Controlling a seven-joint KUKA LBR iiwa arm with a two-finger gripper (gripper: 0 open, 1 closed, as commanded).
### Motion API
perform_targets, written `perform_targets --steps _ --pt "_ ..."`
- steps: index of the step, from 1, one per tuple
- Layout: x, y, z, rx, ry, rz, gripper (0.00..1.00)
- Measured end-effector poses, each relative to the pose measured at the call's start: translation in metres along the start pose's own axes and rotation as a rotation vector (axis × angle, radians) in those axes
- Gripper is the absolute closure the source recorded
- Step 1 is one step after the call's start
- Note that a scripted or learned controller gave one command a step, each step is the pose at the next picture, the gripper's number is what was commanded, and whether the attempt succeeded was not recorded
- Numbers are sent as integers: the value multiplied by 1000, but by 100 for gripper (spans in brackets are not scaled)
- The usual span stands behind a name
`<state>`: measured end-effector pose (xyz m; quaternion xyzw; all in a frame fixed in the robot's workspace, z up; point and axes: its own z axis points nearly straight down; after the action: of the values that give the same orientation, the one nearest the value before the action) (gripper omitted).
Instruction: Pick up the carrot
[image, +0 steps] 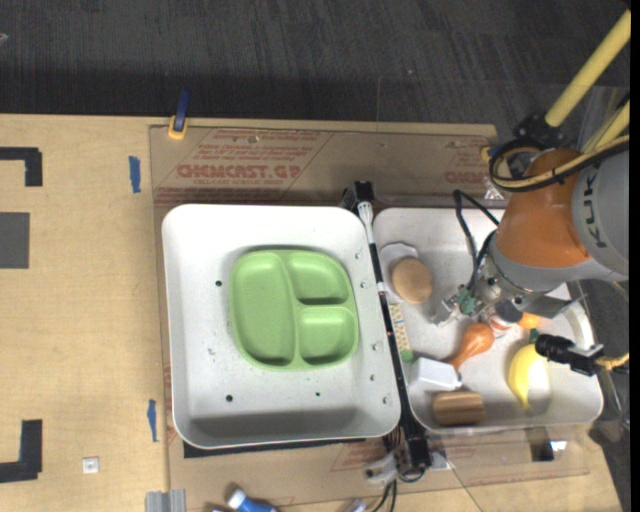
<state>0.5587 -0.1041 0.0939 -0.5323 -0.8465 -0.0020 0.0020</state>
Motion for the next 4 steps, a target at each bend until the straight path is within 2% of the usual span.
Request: perform_targets --steps 1,2,3,4 --pt "-87 -6 3 -8 -18 -173 100" --pt "-84 -6 5 -6 -12 -173 0" --pt "-81 -47 5 -12 2 -74 0" --pt "-86 -45 -8 -19 -14 -71 100"
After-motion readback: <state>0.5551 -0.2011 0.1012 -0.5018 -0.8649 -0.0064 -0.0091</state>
